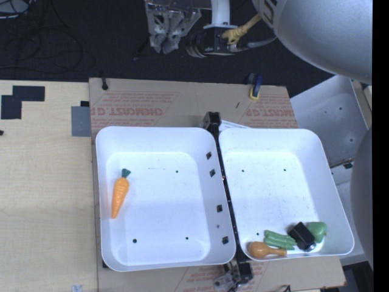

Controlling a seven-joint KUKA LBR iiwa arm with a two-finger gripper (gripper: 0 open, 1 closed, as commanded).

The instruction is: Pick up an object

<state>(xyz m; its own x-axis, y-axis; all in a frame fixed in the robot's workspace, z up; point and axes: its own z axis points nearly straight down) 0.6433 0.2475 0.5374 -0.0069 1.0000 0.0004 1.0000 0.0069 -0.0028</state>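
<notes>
Up at twelve o'clock we see the hand point(170, 29) hanging above the dark floor beyond the worktop point(42, 163); we cannot tell its state. In the left bin point(155, 139), a toy carrot point(120, 193) lies at nine o'clock. In the right bin point(273, 140), at five o'clock, green pieces point(281, 239), a black block point(301, 235) and an orange piece point(265, 250) cluster together.

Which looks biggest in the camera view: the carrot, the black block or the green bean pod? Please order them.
1. Carrot, clearly the longest.
2. Green bean pod.
3. Black block.
The pod and the block look close in size, and they overlap, so their order is uncertain.
</notes>
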